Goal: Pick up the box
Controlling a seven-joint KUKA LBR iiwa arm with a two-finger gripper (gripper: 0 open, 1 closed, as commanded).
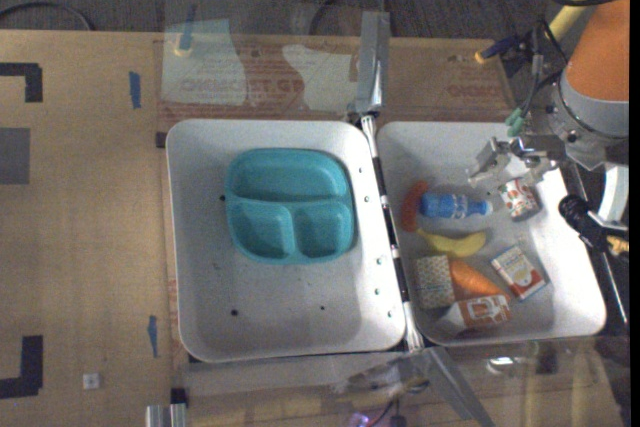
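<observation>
Where the arm (600, 65) reaches in from the right, the gripper (505, 160) is seen over the upper part of the right bin (570, 315); whether it is open or closed cannot be told. Nothing is seen between it. A box (519, 272) is found lying in the same bin, lower right, near a carrot (472, 279), a banana (455, 242) and a bottle (452, 206). A teal divided tray (291, 204) is noted in the left bin (200, 315)
</observation>
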